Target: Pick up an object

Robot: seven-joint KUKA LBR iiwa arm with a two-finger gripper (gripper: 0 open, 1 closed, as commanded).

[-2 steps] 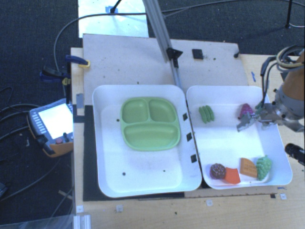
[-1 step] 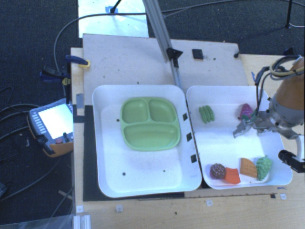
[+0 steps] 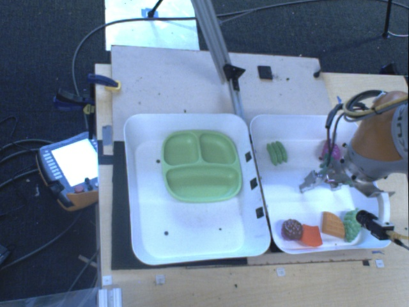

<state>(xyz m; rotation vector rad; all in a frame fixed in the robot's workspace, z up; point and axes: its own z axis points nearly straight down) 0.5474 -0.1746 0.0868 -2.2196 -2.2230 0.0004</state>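
My gripper (image 3: pixel 313 182) hangs low over the middle of the right bin (image 3: pixel 291 130), over bare white floor. A green pea pod (image 3: pixel 277 152) lies to its upper left. A pink-purple item (image 3: pixel 330 151) sits just behind it, partly hidden by cables. Along the bin's front edge lie a dark red round piece (image 3: pixel 292 229), an orange-red wedge (image 3: pixel 311 236), a tan cracker (image 3: pixel 332 224) and a green broccoli (image 3: pixel 351 226). Nothing is visible in the gripper.
The left bin (image 3: pixel 147 222) holds a green divided plate (image 3: pixel 201 166). A grey pole (image 3: pixel 214 34) slants across the back board. The arm's orange band (image 3: pixel 377 139) and black cables (image 3: pixel 339 110) rise over the right bin's right side. A handheld screen (image 3: pixel 70 168) sits off the bench at left.
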